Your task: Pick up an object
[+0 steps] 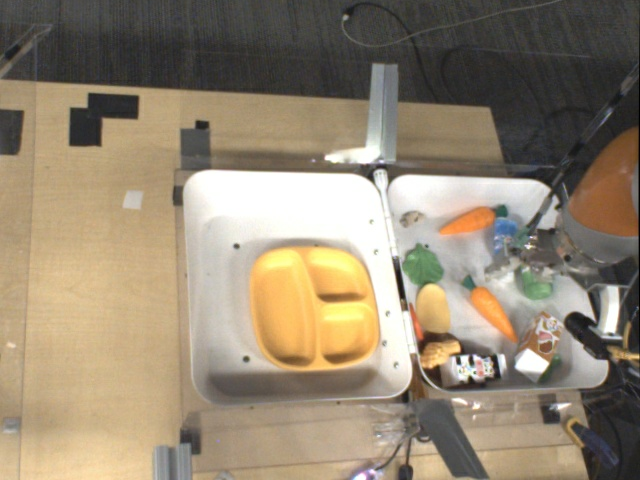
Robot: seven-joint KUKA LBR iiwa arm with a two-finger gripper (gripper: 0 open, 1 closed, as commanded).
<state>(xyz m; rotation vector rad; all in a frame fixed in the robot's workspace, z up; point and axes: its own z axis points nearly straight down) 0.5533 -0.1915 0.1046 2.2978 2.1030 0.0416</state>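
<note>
The grey arm [608, 200] with its orange band reaches in from the right, its end effector [512, 260] pointed downward and leftward.

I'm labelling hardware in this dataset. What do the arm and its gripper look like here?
The arm shows a rounded orange band above a grey wrist section. The gripper is a small metallic grey assembly over the right bin. Dark cables run along the arm's upper side.

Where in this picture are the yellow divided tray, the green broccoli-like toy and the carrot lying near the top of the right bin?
yellow divided tray [313, 304], camera view, on its middle ridge.
green broccoli toy [423, 265], camera view, on its leafy head.
upper carrot [468, 221], camera view, on its orange body.
</note>
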